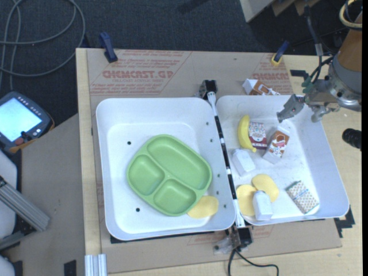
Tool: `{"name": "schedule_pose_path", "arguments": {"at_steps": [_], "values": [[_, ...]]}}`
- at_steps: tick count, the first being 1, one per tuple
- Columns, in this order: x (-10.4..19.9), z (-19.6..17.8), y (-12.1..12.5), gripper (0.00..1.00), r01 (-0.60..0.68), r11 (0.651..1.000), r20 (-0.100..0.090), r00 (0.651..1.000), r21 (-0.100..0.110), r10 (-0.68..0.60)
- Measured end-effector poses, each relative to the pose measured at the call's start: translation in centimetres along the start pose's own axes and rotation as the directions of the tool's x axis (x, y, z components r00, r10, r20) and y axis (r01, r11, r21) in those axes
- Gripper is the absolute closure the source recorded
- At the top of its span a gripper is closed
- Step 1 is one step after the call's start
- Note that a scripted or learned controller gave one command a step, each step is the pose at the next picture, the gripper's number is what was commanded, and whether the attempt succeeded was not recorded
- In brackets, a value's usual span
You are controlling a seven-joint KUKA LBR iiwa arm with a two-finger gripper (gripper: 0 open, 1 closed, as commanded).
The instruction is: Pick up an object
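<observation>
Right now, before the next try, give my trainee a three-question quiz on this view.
1. True or false: the green divided plate lies in the right bin.
2. What lies just left of the two small cartons? A) banana B) spoon C) cup
3. The gripper hangs over the ____ bin.

Key: 1 false, it lies in the left bin; 2 A; 3 right.

A robotics lab: two white bins clamped onto a cardboard-covered table, loose cables trailing over dark carpet, and a handheld control pendant at the left.
</observation>
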State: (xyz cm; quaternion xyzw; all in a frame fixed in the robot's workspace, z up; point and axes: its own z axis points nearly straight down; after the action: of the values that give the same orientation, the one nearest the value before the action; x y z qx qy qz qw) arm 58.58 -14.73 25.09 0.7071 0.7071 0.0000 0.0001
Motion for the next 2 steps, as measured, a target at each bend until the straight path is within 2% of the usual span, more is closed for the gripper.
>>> {"name": "schedule_pose_path", "arguments": {"at_steps": [1,2], "values": [[3.6,7.4,2.9,0.00,0.001,1.000,-0.001,1.000,0.002,-0.001],[5.5,16.2,3.4,0.00,0.000,1.000,0.003,1.000,-0.008,0.000]]}}
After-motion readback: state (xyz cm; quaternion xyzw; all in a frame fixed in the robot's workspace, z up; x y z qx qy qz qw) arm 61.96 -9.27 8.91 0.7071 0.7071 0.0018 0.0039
